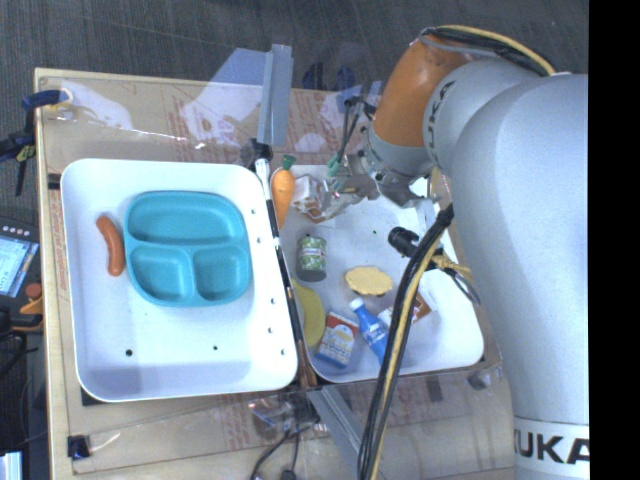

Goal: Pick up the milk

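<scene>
The left bin (80, 353) holds a blue tray (188, 245) and a sausage (110, 244). In the right bin (455, 353) a carrot (283, 190) lies at the far left corner. The milk (337, 342) lies at the near edge, beside a blue bottle (371, 329). The gripper (335, 193) hangs over the far part, well apart from the milk; whether it is apart or together I cannot tell. The approach is not yet done: the arm must come toward the near edge.

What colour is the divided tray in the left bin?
Turquoise blue tray, seen in the camera view.
</scene>
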